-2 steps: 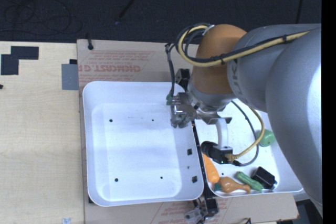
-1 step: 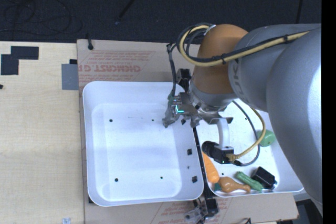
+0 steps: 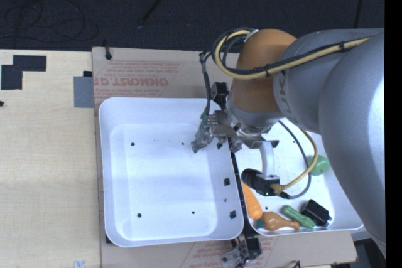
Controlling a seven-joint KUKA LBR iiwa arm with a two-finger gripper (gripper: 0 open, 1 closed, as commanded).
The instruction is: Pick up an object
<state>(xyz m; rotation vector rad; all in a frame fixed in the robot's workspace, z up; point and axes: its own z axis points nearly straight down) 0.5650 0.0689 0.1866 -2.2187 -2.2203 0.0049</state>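
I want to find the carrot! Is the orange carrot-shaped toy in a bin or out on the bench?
In: the orange carrot-shaped toy lies inside the right shallow white bin, against its left wall.

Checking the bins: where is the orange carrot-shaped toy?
The orange carrot-shaped toy lies in the right white bin, against its left wall, near the front corner.

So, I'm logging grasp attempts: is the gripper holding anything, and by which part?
Nothing visible is held: the gripper is over the left bin, with no object seen between its fingers.
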